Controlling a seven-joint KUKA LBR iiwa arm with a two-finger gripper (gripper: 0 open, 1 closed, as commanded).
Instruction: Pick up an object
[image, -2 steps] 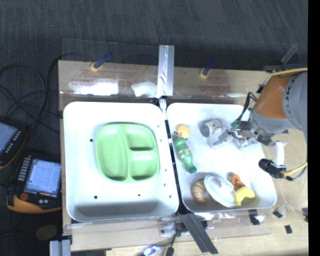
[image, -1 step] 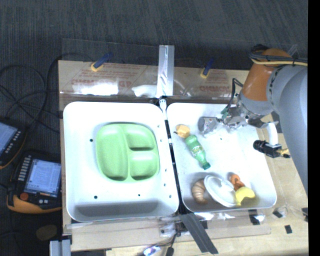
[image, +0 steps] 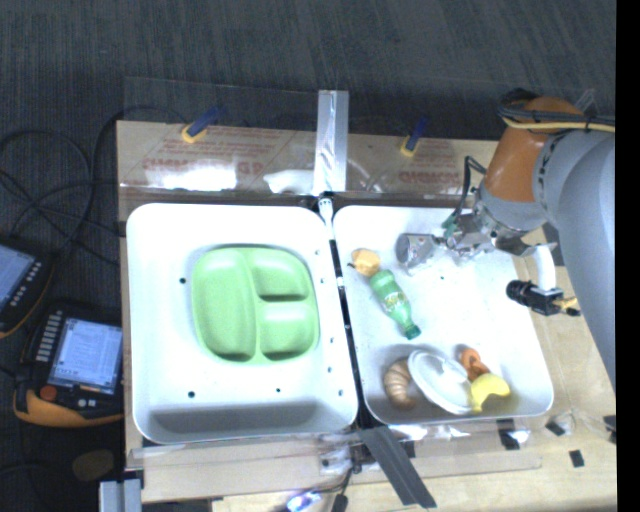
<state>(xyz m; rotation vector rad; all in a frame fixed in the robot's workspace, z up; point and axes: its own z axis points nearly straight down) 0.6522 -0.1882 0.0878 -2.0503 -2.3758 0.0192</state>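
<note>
My gripper (image: 413, 248) hangs low over the far part of the right bin (image: 520, 340), with the arm coming in from the right. Just left of it lies a small yellow-orange object (image: 366, 262). A green bottle (image: 394, 302) lies slantwise a little nearer, below and left of the gripper. Along the bin's near wall sit a brown rounded piece (image: 398, 382), a white dish (image: 440, 380), a small orange item (image: 468, 358) and a yellow piece (image: 488, 390). Nothing shows held in the gripper.
The left bin (image: 160, 380) holds a green divided plate (image: 255, 303) in its middle. A raised divider (image: 340, 320) separates the two bins. Bare white floor lies in the right bin's centre right, between the gripper and the near cluster.
</note>
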